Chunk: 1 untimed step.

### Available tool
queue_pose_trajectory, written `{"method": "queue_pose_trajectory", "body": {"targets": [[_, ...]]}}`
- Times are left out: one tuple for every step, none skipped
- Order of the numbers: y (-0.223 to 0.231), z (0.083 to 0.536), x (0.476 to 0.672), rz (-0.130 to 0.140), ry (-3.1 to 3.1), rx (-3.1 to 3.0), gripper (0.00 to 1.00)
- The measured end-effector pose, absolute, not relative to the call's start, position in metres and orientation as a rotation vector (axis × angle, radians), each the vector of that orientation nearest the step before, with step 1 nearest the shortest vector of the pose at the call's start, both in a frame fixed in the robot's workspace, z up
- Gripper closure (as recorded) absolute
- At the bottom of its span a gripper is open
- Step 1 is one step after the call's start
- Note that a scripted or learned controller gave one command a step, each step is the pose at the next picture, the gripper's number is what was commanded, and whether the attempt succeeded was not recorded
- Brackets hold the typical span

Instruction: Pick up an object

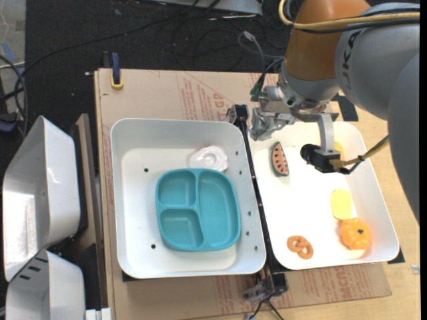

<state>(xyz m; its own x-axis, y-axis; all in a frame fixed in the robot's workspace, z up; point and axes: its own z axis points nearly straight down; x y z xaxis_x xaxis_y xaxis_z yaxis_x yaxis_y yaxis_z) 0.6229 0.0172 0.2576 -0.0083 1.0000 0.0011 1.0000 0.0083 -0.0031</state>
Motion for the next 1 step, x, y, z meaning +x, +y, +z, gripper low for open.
{"method": "queue_pose_trajectory", "body": {"targets": [[0.0630,0.2355,0.6120,0.005,-2.227,-2.210,1.00]]}}
